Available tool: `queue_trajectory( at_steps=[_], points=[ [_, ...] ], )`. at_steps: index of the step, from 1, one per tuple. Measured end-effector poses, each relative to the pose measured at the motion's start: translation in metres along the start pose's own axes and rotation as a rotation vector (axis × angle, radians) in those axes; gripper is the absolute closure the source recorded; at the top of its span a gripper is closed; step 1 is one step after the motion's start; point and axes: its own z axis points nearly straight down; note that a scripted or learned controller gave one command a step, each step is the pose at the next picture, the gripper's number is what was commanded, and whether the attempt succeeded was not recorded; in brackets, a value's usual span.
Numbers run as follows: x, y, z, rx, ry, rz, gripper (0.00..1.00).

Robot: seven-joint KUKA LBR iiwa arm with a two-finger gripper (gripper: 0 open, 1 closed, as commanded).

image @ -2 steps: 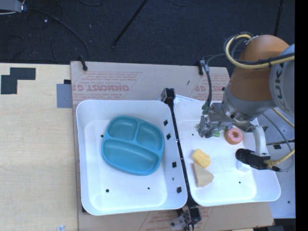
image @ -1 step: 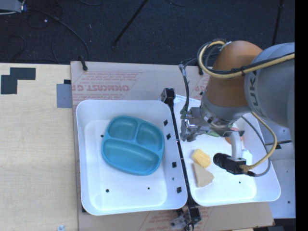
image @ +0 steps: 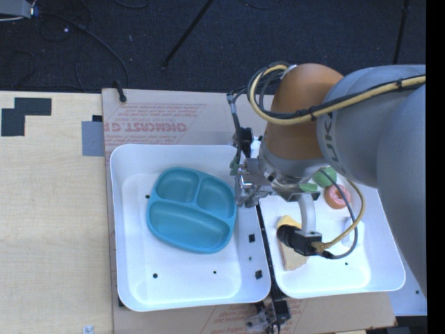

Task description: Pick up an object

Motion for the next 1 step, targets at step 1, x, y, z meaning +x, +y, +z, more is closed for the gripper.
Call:
queue_trajectory(
  at_steps=[1],
  points=[
    [0.0451,0.0038,0.0029,-0.003,-0.001,0.0,1.0]
  ],
)
